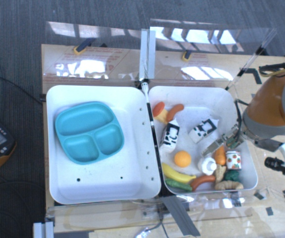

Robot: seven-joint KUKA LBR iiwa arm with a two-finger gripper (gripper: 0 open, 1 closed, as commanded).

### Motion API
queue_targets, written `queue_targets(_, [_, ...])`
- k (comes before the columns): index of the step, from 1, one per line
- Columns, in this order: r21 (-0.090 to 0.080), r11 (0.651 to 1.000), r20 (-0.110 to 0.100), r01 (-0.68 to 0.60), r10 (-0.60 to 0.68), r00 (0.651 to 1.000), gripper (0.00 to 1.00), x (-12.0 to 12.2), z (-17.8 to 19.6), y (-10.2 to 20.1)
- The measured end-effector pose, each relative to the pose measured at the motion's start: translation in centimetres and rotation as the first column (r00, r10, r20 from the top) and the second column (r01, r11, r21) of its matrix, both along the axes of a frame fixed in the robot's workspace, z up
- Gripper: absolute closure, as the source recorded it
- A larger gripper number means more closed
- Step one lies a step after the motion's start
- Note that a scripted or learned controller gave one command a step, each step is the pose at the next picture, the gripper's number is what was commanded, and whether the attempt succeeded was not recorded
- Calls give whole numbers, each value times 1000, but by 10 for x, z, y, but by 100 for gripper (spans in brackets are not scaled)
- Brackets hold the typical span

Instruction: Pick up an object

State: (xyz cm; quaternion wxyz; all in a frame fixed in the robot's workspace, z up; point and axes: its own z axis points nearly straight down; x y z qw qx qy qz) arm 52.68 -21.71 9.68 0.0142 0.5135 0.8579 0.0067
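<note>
Dark grey carpet surrounds the table point(53, 58), which carries two shallow white bins side by side, with clear plastic panels standing along the far edge.

The left bin point(132, 182) holds one item: a blue divided plate point(88, 132) with three compartments, lying toward the bin's far left.

The right bin point(192, 97) holds the loose objects. At its far left lie an orange-and-white piece and a reddish sausage point(175, 109), touching or nearly so. Near the bin's centre stand two black-and-white cartons: one point(170, 135) just right of the divider, the other point(204, 128) further right. An orange ball point(182, 158) sits nearer, between them. Along the near wall lie a yellow banana point(174, 171) with a green piece beside it, a red pepper-like piece point(201, 181), a white bottle point(207, 165), a small red-and-white can point(233, 160) and a tan ginger-like root point(226, 183).

My arm point(268, 108) reaches in from the right, over the right bin's right wall. My jaws point(227, 142) hang low above the right side of the bin, just beside the can and an orange object point(220, 155). I cannot tell whether my jaws are spread or pressed together, and nothing is visibly pinched between them.
</note>
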Motion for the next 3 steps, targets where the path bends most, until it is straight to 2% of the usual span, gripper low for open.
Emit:
queue_targets(1, [0,999,-16,46,-46,999,0,-23,-7,9])
queue_targets(2, [2,999,-12,43,-43,999,100,-21,5,11])
queue_targets(3, [2,996,-31,90,-90,995,100,-23,120,75])
